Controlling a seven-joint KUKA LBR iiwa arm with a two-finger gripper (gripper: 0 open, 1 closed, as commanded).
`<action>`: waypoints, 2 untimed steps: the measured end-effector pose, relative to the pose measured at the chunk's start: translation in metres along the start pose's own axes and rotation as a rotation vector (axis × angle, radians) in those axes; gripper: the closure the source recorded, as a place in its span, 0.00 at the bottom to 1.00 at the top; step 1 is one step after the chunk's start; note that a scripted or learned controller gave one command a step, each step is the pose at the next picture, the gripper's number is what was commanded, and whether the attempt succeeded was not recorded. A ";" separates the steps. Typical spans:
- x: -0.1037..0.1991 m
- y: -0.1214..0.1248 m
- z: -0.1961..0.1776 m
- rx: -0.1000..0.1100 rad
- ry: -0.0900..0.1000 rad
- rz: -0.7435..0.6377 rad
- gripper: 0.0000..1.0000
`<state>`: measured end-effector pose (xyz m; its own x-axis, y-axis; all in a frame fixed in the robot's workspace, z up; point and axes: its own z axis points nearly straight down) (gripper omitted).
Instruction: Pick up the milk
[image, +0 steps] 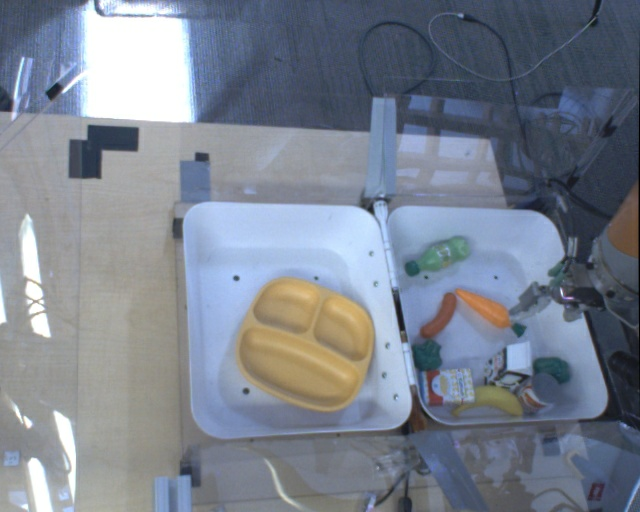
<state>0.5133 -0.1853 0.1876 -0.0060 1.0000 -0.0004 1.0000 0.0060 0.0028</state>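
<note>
The milk (512, 363) is a small carton, white with dark print, lying near the front of the right bin (548, 228). It sits in a tight cluster: a banana (490, 400) lies just in front of it along the bin's near wall, a red and white box (450, 385) is just to its left, and a dark grey round thing (545, 385) with a red bit beneath it is just to its right. A green lump (553, 368), maybe broccoli, rests beside that, close to the bin's right wall. Another green lump (428, 353) sits above the red box, near the divider between the bins.

Farther back in the same bin lie a carrot (482, 308), slanted, and a sausage (438, 315) to its left, the two close but apart. Behind them a green bottle (438, 256) lies on its side.

The gripper (524, 309) comes in from the right, hanging over the right bin just right of the carrot's thick end and above the milk, with a gap between it and the carton. Its fingers look spread, nothing between them. The orange band (622, 230) shows at the right.

The left bin (270, 225) holds a yellow tray (306, 342) with three compartments, set at a tilt in the middle. Both bins stand on a pale wooden bench (90, 300).
</note>
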 end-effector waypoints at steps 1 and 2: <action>0.022 -0.023 0.099 -0.009 -0.003 -0.099 0.00; 0.023 -0.020 0.088 -0.015 -0.003 -0.101 1.00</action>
<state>0.4937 -0.1623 0.1000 -0.1066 0.9943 -0.0043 0.9941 0.1067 0.0181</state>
